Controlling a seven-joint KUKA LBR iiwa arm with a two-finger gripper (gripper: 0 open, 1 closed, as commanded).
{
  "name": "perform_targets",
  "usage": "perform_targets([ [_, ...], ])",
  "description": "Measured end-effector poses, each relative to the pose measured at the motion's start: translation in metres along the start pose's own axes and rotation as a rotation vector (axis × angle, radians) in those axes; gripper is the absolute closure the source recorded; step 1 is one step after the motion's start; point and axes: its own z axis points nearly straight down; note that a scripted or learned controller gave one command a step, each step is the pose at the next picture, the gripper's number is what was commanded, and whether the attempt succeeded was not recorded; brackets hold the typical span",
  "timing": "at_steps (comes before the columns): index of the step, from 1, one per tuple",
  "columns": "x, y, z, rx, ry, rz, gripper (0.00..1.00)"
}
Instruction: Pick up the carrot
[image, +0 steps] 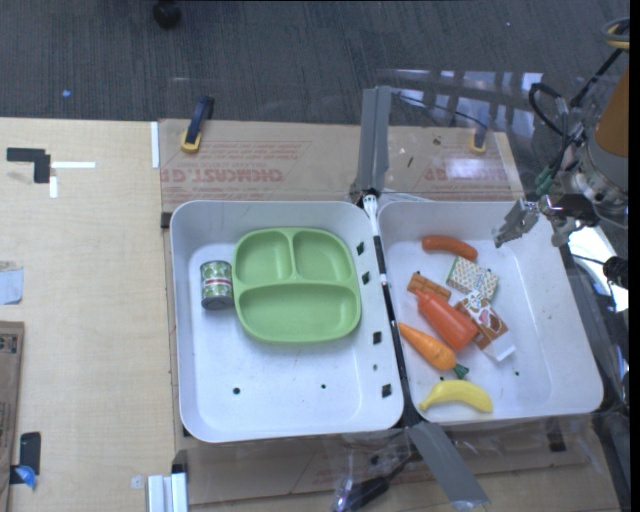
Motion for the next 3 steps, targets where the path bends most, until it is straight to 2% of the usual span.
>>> perform_targets([
  [1, 0.009, -0.11, 0.118, 0.001, 0.001, 0.076, 0.0],
  [2, 0.064, -0.11, 0.166, 0.0, 0.0, -0.139, 0.0],
  [3, 0.064, -0.109, 0.158, 0.0, 0.001, -0.134, 1.0],
])
